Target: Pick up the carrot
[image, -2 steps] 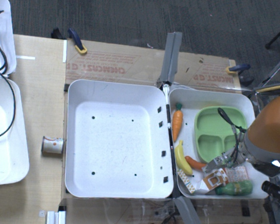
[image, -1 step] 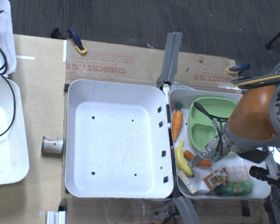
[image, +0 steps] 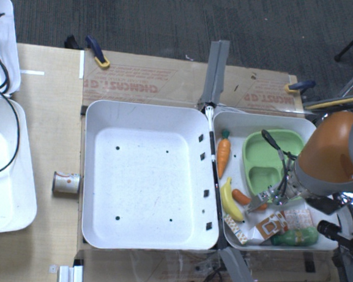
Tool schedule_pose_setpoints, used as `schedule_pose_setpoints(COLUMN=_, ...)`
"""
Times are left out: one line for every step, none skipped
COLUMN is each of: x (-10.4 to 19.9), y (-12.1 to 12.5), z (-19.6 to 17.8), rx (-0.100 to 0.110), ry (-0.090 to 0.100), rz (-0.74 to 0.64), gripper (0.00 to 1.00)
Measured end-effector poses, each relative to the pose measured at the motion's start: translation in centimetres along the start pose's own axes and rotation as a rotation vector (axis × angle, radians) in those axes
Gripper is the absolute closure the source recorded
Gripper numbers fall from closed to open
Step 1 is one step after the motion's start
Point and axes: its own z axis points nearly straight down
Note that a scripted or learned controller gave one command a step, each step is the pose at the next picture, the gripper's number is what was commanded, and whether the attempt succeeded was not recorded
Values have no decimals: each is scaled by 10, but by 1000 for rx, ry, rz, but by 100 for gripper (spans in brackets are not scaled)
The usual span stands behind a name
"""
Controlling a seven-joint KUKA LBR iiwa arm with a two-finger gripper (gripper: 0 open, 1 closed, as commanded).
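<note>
Jaws low in right bin [image: 301,125], state impossible to tell, near small orange piece [image: 241,196]. Carrot [image: 223,156] at ten o'clock, along left wall, untouched, tip toward banana [image: 230,201].

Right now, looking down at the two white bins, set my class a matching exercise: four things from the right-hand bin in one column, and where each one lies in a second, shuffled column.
Things
1. orange carrot with green top
2. yellow curved banana
3. pale green plastic divided dish
4. dark green vegetable

Places
A. near the bin's front right corner
B. along the left wall, front half
C. upper right part of the bin
D. along the left wall, rear half

Pairs: 1-D, 2-B, 3-C, 4-A
</note>
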Motion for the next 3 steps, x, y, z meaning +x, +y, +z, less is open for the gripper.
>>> schedule_pose_setpoints(x=5, y=5, z=-8, rx=-4, ry=8, rz=-10, gripper=100)
schedule_pose_setpoints(x=2, y=3, z=-8, rx=-1, ry=4, rz=-4, gripper=0)
schedule_pose_setpoints(x=3, y=42, z=-2, rx=-2, ry=-6, rz=-145, gripper=0)
